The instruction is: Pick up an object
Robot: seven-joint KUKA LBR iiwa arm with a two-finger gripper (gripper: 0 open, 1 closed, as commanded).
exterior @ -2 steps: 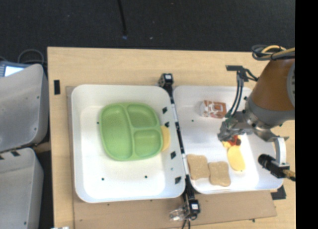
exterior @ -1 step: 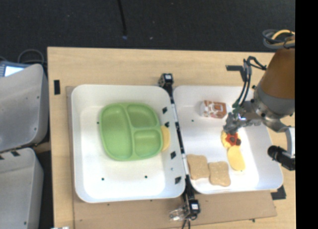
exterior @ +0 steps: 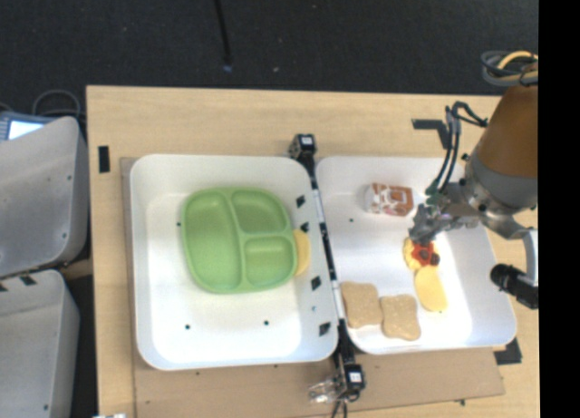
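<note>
- fingers of the gripper (exterior: 424,237) reach down into the right bin (exterior: 362,180), right over a small red object (exterior: 422,254); they look close to it or touching it, but how far apart they stand, and whether they hold anything, i cannot tell from this slanted view.
- the small red object sits on the upper end of a yellow piece (exterior: 430,287), perhaps a toy banana or lemon slice, which runs from just below the fingers toward the near wall of the right bin.
- task progress, as i judge it: the arm is at the grasp point, yet nothing is visibly lifted, so the closing and the lift are both left to do.
- a brown-and-white packet-like item (exterior: 391,199) lies in the right bin, just beyond the gripper toward the bin's far wall.
- two tan toast-like slices (exterior: 381,311) lie side by side near the right bin's near wall, beside the lower end of the yellow piece.
- the red object and the yellow piece touch, so a grab could catch both or nudge one away; nothing else crowds the spot.
- a green divided plate (exterior: 239,240) fills the middle of the left bin (exterior: 154,316), with a bit of yellow (exterior: 303,249) peeking past its edge on the side toward the right bin.
- both bins rest on the wooden bench (exterior: 272,117).
</note>
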